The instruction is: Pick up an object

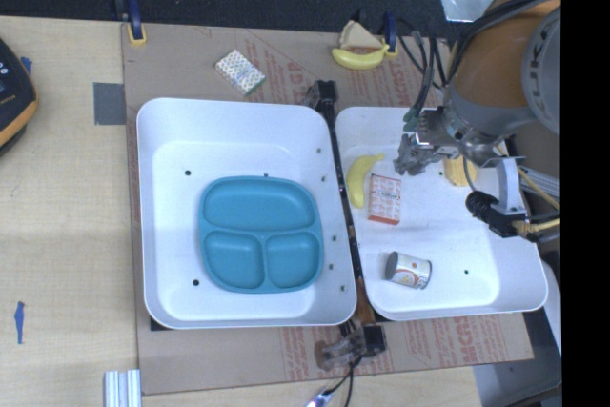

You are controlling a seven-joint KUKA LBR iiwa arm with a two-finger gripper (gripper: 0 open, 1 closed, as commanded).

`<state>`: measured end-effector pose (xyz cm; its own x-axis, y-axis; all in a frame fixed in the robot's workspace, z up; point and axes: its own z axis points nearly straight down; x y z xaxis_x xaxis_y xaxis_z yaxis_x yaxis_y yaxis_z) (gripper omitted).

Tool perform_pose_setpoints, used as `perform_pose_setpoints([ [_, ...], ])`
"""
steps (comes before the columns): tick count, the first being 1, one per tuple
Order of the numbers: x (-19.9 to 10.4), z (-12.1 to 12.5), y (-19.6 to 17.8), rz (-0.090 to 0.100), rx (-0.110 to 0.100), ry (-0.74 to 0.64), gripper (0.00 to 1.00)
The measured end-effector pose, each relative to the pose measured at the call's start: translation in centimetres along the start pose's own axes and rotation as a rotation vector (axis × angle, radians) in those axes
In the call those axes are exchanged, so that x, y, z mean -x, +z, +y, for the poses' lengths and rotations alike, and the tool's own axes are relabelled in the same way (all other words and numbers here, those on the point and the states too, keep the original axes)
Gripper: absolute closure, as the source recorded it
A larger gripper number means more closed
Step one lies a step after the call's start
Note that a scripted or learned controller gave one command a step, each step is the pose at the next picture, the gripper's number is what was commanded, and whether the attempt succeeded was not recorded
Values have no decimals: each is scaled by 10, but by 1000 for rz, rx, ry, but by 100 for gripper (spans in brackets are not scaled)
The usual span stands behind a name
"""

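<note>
Arm: grey with an orange band, reaching in from the right over the right bin.
Pincer: hangs low over the upper part of the right bin, above and to the right of the banana and the packet; whether it is apart or together cannot be told from this slant, and nothing is seen between its tips.
Right bin: shallow and white, bearing three loose things and a pale yellowish thing partly hidden under the arm.
Banana: yellow, lying near the bin's left wall, just beside the packet.
Packet: small, flat, white with red print, just right of the banana, below the pincer.
Cup: small paper cup on its side in the lower middle of the right bin, well apart from the pincer.
Left bin: white, touching the right bin along its side.
Tray: blue, divided into three compartments, flat in the middle of the left bin.
Counter: light wood with a brown board under both bins.
On the board above the bins: a small patterned packet and a second banana at the far edge.
</note>
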<state>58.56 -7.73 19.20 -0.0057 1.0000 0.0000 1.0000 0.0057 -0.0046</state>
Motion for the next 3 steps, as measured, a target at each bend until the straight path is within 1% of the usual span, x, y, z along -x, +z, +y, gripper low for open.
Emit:
perform_pose_setpoints([
  [1,0,0,0,0,0,1,0],
  [2,30,6,101,-1,-1,1,0],
  [3,31,7,90,-2,-1,-1,100],
])
